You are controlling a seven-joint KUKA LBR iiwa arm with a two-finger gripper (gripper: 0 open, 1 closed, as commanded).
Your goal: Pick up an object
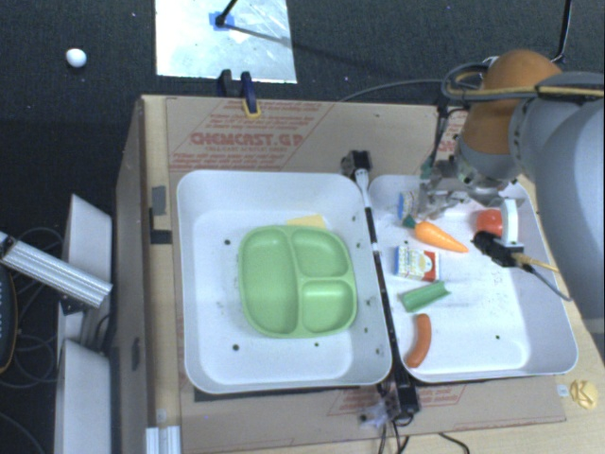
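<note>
The table (284, 130), topped with printed cardboard, carries two white bins side by side. The grey arm (558, 149) comes in over the table's right edge and is cut off by the frame there; its bulk hides the far right corner of the right bin (492, 339).

The left bin (213, 348) sits toward the table's left edge and holds a green divided plate (293, 282), lying flat. A yellow piece (307, 221) peeks out from behind the plate's far rim, mostly covered, so its shape is unclear.

The loose things for picking lie in the right bin. A carrot (440, 236) lies toward the bin's far side, and a sausage (419, 339) toward the near edge of the table. Between them are a green stick (423, 296) and a small printed carton (416, 263). A red thing (489, 221) near the arm is partly hidden. A small blue thing (405, 204) at the far left of this bin is too small to identify.

The claw (437, 195) hangs low over the bin's far side, just beyond the carrot's thick end. Whether it touches the carrot, and whether it is open or closed, I cannot tell; nothing is visibly held.
</note>
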